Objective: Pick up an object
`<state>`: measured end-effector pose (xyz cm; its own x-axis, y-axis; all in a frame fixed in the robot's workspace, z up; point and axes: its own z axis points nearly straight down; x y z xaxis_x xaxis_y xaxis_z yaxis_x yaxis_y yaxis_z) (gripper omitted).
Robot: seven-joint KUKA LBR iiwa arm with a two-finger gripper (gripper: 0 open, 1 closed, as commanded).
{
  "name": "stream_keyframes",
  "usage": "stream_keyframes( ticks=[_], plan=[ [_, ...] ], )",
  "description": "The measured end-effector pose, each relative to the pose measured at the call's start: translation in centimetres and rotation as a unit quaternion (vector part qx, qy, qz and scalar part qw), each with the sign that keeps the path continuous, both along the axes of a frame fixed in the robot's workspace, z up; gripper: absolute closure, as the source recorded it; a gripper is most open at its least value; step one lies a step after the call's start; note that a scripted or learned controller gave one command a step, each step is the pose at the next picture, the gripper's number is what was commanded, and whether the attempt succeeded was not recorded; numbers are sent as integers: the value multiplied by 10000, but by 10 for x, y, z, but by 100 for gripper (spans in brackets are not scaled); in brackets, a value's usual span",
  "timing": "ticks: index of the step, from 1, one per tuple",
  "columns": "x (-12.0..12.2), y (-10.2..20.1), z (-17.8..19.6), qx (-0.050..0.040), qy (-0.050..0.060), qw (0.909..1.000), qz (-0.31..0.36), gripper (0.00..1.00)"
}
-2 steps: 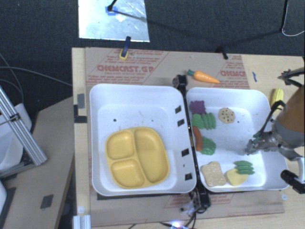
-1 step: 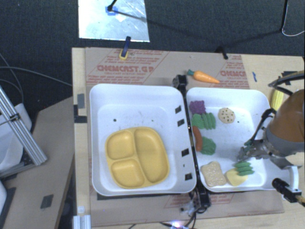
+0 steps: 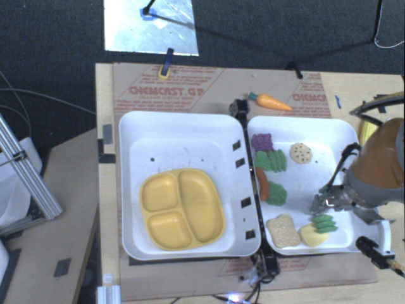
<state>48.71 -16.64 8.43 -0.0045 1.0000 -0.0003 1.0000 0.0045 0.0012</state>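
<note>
My gripper [image 3: 321,202] hangs low over the right bin [image 3: 345,130], near its front right part. Just in front of it lies a green pea pod [image 3: 324,223], next to a pale yellow piece [image 3: 310,235] and a bread slice [image 3: 283,230]. Further left in this bin are a green leafy piece [image 3: 272,161], purple grapes [image 3: 261,142], a red-orange sausage [image 3: 262,181] and another green piece [image 3: 277,194]. A cookie [image 3: 300,152] rests toward the back. I see nothing held in the gripper.
The left bin [image 3: 158,132] holds a yellow divided plate [image 3: 182,208]. A toy carrot [image 3: 271,101] lies on the cardboard behind the bins. The arm's orange band [image 3: 385,151] and grey wrist [image 3: 373,192] overhang the right bin's right wall.
</note>
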Motion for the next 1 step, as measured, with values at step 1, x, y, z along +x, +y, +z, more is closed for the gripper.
stream_keyframes(
  ticks=[1],
  plan=[
    [0,27,0,5,-1,10000,3,100]
  ],
)
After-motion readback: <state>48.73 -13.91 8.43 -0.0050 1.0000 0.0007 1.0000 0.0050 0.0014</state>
